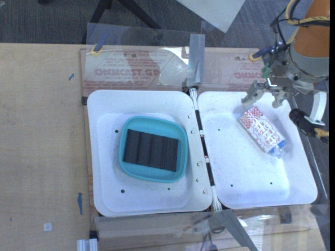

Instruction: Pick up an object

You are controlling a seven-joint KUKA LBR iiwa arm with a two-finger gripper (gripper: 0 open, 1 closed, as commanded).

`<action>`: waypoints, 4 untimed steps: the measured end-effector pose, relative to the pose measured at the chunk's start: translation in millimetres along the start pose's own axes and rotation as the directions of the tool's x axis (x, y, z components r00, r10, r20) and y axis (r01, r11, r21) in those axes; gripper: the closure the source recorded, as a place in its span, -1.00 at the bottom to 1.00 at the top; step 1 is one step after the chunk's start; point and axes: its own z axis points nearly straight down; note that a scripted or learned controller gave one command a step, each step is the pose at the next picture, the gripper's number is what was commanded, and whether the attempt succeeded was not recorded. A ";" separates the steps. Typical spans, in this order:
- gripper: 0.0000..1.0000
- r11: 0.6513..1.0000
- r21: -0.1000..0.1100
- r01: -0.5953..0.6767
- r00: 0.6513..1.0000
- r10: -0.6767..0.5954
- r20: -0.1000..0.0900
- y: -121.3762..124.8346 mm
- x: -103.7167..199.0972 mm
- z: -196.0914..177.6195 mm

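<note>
On the wooden surface [42,140] there are two shallow white bins side by side. The left bin [104,192] contains a teal tray [153,127] with rounded corners, and inside the tray lies a dark ribbed block [152,149], a little tilted. The right bin [246,187] contains a small bottle with a red and white patterned label [261,129]. The bottle lies on its side, diagonally, in the upper part of the bin, and its clear end points to the lower right.

The grey arm with the orange band [314,20] comes in from the upper right corner. Its gripper [266,95] hangs over the back edge of the right bin, just above the upper end of the bottle. The two fingers [252,94] are spread apart and nothing is between them; they seem not to touch the bottle.
</note>
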 end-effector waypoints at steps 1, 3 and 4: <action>-1.00 0.999 -0.005 0.042 0.999 -0.042 0.002 48.6 -50.7 126.5; -1.00 0.957 -0.021 0.289 0.957 -0.288 0.015 39.9 -69.1 180.6; 1.00 0.958 -0.027 0.287 0.958 -0.286 0.017 41.3 -70.4 169.0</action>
